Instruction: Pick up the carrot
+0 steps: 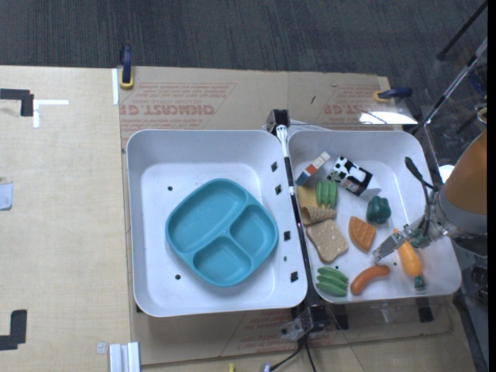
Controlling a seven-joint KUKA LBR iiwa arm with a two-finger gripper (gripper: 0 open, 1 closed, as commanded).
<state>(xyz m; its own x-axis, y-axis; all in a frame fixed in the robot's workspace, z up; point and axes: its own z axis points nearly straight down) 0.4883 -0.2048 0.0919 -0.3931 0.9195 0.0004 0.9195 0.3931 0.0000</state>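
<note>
A blue divided plate (222, 232) lies in the left bin (147, 285). In the right bin (446, 281) lie a bread slice (328, 240), a sausage (369, 278), green peas (332, 281) and a toy cow (351, 176).

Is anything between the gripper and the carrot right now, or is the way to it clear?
Nothing visible stands in the way. The gripper is already right at the carrot near the right bin's right side. The sausage lies just to its left, apart from the carrot.

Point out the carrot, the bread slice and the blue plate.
carrot (410, 260), camera view, middle of its orange body.
bread slice (328, 241), camera view, centre of its face.
blue plate (188, 222), camera view, bare left compartment.
</note>
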